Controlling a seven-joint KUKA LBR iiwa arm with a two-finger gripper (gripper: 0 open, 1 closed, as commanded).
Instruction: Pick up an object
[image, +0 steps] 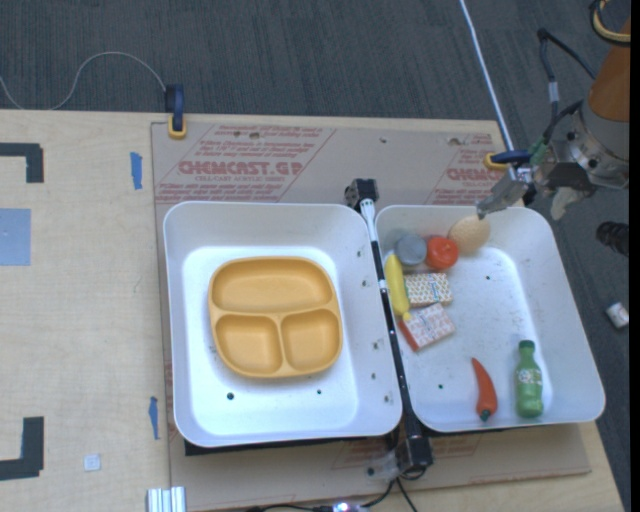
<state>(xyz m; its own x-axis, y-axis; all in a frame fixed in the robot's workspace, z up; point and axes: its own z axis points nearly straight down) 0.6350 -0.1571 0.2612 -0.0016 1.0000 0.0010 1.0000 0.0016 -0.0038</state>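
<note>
The hand (528, 192) hovers at the right bin's (560, 300) two o'clock corner, fingers spread, pinching nothing. Nearest target is the beige round piece (470, 233), just beside the tomato (441, 251) and grey disc (411, 247). The risk, I'd say: it's tucked against the rim, so a finger could catch the wall or nudge it rolling into its neighbours.

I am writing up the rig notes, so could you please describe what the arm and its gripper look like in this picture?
The arm enters at the upper right: an orange band above a grey, metallic wrist. Thin dark cables loop beside it. The gripper is small, made of dark and silvery parts, with a short blue-and-yellow piece beside it. Finer detail is too small to make out.
</note>
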